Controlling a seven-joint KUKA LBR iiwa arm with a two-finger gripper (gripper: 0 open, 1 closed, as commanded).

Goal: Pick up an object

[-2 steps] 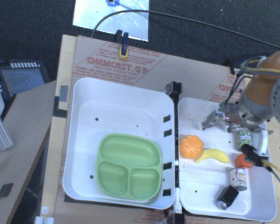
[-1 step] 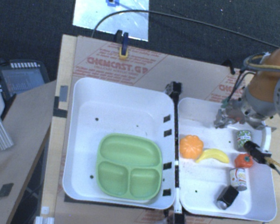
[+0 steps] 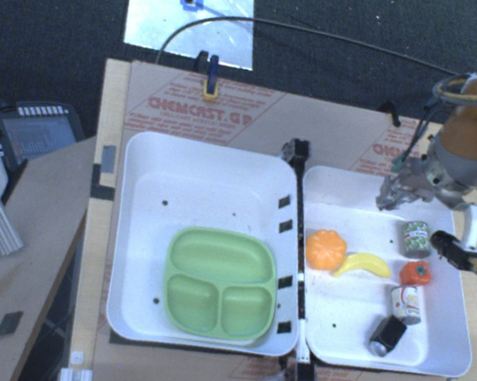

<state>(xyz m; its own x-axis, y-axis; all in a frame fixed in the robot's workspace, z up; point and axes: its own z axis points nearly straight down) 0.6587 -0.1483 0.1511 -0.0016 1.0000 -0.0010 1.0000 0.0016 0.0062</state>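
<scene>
The right bin (image 3: pixel 455 354) holds an orange round fruit (image 3: pixel 326 249), a yellow banana (image 3: pixel 364 266), a red tomato-like piece (image 3: pixel 416 273), a small speckled green can (image 3: pixel 415 238), a white can with a label (image 3: pixel 406 304) and a black cylinder (image 3: pixel 388 335). My gripper (image 3: pixel 390 197) hangs over the back part of this bin, left of the green can and behind the banana. I see nothing between its tips.
The left bin (image 3: pixel 140 214) carries a green divided plate (image 3: pixel 220 282) near its front. A black clip strip (image 3: pixel 295 239) runs along the rims where the two bins meet. A metal rail and a pendant lie off the bench at far left.
</scene>
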